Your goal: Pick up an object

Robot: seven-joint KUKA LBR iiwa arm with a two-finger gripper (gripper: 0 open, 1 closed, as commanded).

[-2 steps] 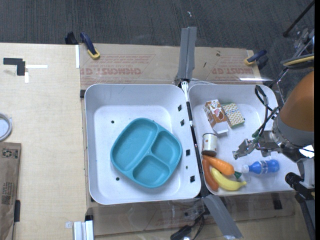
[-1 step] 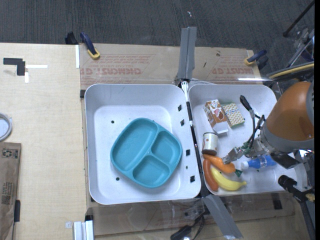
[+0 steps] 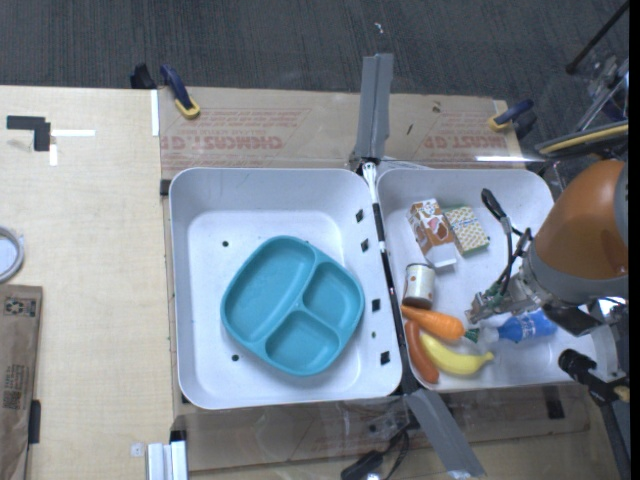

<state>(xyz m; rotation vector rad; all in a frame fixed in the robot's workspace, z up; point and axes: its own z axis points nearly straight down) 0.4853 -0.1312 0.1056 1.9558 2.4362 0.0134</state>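
The gripper hangs low in the right bin, just right of the carrot and banana; whether its claw is wide or narrow, I cannot tell. A blue divided plate lies in the left bin.

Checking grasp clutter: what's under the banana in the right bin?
The banana lies across the lower end of a red-orange pepper-like piece, with the carrot just above it. Whatever sits beneath the banana's middle is covered. Its right tip nears the gripper.
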